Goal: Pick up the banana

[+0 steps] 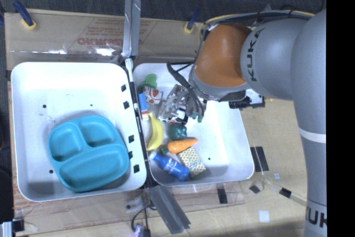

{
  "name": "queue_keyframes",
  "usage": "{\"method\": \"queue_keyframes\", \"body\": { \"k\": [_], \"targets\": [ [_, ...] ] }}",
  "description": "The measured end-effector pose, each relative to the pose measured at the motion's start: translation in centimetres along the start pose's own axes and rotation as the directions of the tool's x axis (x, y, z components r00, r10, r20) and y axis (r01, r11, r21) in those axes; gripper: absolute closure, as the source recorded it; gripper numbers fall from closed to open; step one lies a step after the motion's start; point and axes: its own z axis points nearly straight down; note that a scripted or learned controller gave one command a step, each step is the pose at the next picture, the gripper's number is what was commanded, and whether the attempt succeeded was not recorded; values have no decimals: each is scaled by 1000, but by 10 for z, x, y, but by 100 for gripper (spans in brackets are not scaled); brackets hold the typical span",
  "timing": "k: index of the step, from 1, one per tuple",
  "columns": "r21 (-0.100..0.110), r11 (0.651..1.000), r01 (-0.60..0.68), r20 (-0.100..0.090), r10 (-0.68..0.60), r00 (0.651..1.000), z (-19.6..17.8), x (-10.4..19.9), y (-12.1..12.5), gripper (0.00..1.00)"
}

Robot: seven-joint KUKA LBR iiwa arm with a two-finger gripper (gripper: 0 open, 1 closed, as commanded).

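Note:
The yellow banana [156, 132] lies along the left wall of the right bin [236, 125], curved, resting on the bin floor. My gripper [176, 108] hangs low over the middle of that bin, just right of and slightly above the banana, with nothing seen between its parts. The grey arm with its orange band [222, 55] reaches in from the right above it.
Around the banana lie a carrot [182, 145], a dark green round item [178, 132], a blue bottle [171, 167], a patterned packet [192, 161] and a small red-and-white item [151, 96]. A blue divided plate [89, 151] sits in the left bin [33, 91].

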Motion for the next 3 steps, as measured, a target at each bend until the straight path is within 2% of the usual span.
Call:
{"method": "queue_keyframes", "body": {
  "k": [1, 2, 3],
  "targets": [
    [0, 1000, 0, 0, 0, 1000, 0, 0, 0, 0],
    [12, 999, -51, -46, 52, 998, -67, -30, 73, 0],
    [0, 982, 190, -51, -190, 980, -69, 59, 96, 0]
  ]
}}
